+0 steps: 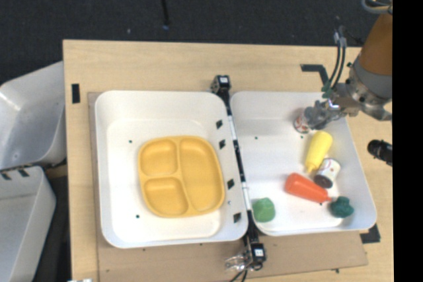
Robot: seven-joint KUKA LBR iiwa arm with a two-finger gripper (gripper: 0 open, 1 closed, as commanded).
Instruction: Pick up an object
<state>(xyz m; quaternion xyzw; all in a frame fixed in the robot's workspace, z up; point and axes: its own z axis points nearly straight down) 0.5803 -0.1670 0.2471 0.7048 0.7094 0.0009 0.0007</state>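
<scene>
In the right bin lie a yellow bottle-shaped toy, an orange carrot-like toy, a small white cup with a dark opening, a green lump and a dark green piece. My gripper hangs over the bin's far right part, just above the yellow toy. A small red and white thing sits right at the gripper's left side, partly hidden by it.
The left bin holds a yellow divided plate. A black clip divider runs between the bins. The arm's orange band is at the right edge. Wooden bench surrounds the bins.
</scene>
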